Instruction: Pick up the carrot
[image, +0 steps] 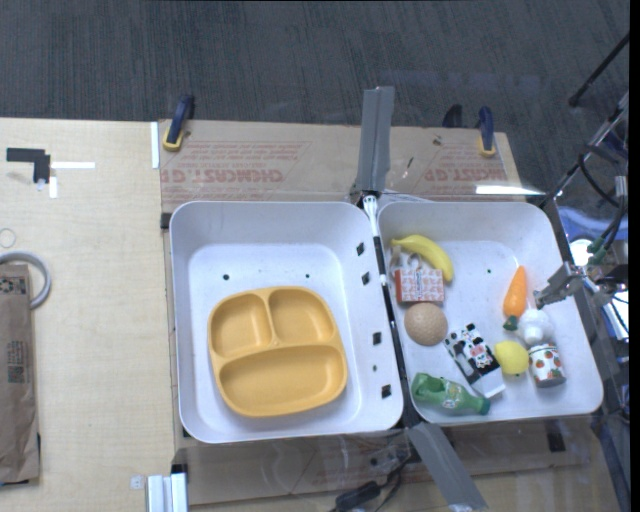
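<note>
- Green packet (450, 394) lies at the right bin's (575, 400) front edge, beside a black-and-white cow-print carton (474, 355)
- Cardboard behind the bins carries red "CHEMCAST" lettering (238, 173), upside down
- Gripper (562, 283) at the right rim: cannot tell its finger spread; nothing visibly held
- Carrot (515, 291) sits upright-ish just left of the gripper, above a lemon (511, 357)
</note>
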